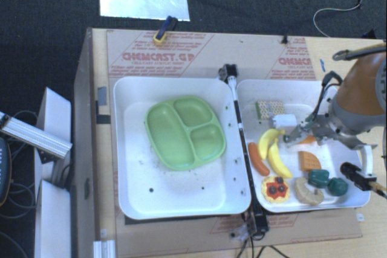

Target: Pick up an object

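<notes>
The bench (pixel 181 51) fills the middle of the frame, its top printed with red lettering, and two white bins sit on it side by side. The left bin (pixel 136 190) holds a green divided plate (pixel 184 132), lying flat a little above the bin's centre. The right bin (pixel 302 90) sits in the lower right of the frame and carries all the small toy food.

The arm (pixel 363 93) comes in from the right edge, orange band showing, and its gripper (pixel 290 136) hangs low over the middle of the right bin, just beside the top of the banana; from here I cannot tell how it is set.

Going down in size among the food: a yellow banana (pixel 272 151) left of centre, a red sausage (pixel 258 158) touching its left side, a small pizza (pixel 276 188) at the bottom edge, a bread slice (pixel 308 192) right of it, green broccoli pieces (pixel 326 181) toward the lower right, an orange cracker (pixel 309 160) above them, and a speckled block (pixel 269 109) near the bin's top.
</notes>
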Controlling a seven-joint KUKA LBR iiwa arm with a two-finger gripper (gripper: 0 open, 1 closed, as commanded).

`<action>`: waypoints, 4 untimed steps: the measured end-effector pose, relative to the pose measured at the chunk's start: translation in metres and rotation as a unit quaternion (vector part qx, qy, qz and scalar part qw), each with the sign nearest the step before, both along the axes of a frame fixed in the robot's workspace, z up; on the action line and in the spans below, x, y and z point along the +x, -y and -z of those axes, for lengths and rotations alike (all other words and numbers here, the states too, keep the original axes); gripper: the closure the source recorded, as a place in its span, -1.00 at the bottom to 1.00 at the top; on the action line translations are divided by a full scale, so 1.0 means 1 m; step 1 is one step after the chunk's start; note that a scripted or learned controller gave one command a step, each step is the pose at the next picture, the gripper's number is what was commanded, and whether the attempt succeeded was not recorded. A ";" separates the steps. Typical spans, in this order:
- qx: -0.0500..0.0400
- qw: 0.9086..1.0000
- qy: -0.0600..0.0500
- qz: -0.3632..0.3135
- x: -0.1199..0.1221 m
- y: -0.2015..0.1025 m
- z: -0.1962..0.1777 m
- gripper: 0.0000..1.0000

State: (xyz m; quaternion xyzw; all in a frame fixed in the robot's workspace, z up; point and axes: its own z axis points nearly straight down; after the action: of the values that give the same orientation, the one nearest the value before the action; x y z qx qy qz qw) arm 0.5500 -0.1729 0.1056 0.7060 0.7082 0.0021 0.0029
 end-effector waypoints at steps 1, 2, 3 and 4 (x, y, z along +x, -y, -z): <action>0.000 1.000 0.001 0.000 0.001 0.000 -0.011 1.00; 0.000 1.000 0.001 -0.001 0.001 0.000 -0.011 -1.00; 0.001 1.000 -0.003 -0.001 0.071 -0.029 0.021 -1.00; -0.002 1.000 -0.003 0.001 0.094 -0.073 0.020 -1.00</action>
State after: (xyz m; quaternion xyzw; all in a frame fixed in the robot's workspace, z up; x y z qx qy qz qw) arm 0.6437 -0.1001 0.0852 0.7066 0.7076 -0.0012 0.0020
